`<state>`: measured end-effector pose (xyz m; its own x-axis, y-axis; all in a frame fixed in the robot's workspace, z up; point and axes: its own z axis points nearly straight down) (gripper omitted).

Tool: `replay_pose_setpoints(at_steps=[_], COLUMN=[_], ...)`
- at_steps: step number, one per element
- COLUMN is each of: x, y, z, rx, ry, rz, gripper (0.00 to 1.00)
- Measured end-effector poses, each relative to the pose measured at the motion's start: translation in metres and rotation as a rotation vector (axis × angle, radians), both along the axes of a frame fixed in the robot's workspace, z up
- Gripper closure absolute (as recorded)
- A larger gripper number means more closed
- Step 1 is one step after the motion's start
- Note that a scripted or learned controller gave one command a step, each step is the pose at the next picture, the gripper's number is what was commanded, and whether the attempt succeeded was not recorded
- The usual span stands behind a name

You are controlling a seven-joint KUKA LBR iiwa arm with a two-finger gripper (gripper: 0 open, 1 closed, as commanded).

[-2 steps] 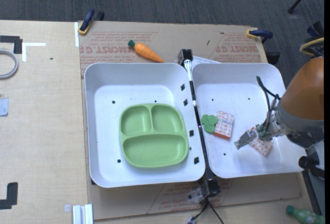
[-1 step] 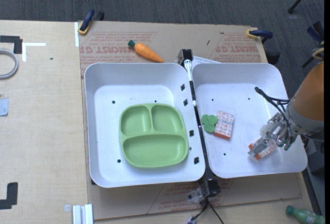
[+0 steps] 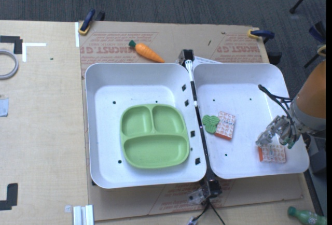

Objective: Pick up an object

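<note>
1. My arm (image 3: 315, 95) comes in from the right edge of the frame, just below mid-height.
2. Its orange band shows as a rounded bulk at the far right; the grey wrist sits just beneath it.
3. My gripper (image 3: 275, 136) hangs from the wrist toward the lower left, in the lower right part of the frame.
4. It is tilted, its tip pointing down and left.
5. A black cable loops from the wrist toward the upper left.
</note>
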<state>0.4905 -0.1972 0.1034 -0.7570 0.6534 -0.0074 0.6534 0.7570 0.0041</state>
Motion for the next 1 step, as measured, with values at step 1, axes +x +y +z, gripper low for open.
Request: replay_pose_setpoints(at_steps=[1], x=[-0.0116], y=[0.1023], z=[0.1156], rx=[0.001], ry=[0.005], rz=[-0.004], gripper=[1.0])
